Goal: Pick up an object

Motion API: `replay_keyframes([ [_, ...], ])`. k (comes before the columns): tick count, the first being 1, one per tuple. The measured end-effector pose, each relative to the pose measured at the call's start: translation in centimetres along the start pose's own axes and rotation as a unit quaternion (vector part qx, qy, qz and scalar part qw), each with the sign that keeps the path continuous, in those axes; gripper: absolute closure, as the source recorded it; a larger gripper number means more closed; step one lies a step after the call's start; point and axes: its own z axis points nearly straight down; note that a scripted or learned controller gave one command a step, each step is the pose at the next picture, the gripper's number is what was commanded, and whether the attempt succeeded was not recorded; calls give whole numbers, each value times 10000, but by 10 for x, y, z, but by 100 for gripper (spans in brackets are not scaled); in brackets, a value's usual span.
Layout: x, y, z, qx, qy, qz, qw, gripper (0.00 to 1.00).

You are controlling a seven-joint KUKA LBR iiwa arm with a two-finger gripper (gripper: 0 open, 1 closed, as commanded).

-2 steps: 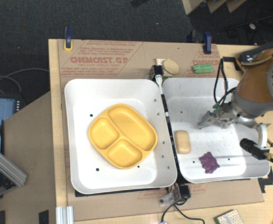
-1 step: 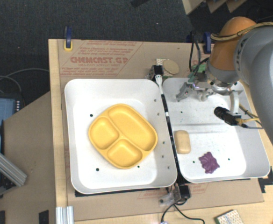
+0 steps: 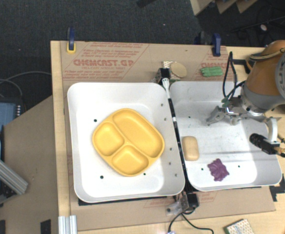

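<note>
In the right bin (image 3: pixel 259 179) a tan, loaf-shaped object (image 3: pixel 190 147) lies by the left wall. A crumpled purple object (image 3: pixel 218 169) rests near the front edge. My gripper (image 3: pixel 224 119) hangs over the back half of this bin, up and to the right of the tan object. Its two fingers are spread open, and nothing sits between them. The grey arm with its orange band (image 3: pixel 268 72) reaches in from the right.
The left bin (image 3: pixel 84 106) holds a yellow divided plate (image 3: pixel 128 141). Behind the bins, on the bench, lie a small green object (image 3: pixel 211 72) and a round tan disc (image 3: pixel 178 70). A black cable fitting (image 3: pixel 263 144) hangs over the right bin's right side.
</note>
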Motion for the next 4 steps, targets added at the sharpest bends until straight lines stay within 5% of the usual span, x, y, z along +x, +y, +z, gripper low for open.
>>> replay_keyframes([
  [1, -50, -84, 0, 2, 39, -10, 10000, 0],
  [3, -47, -81, 1, -7, 29, -35, 10000, 0],
  [4, 52, 0, 0, -65, 3, -85, 9999, 0],
])
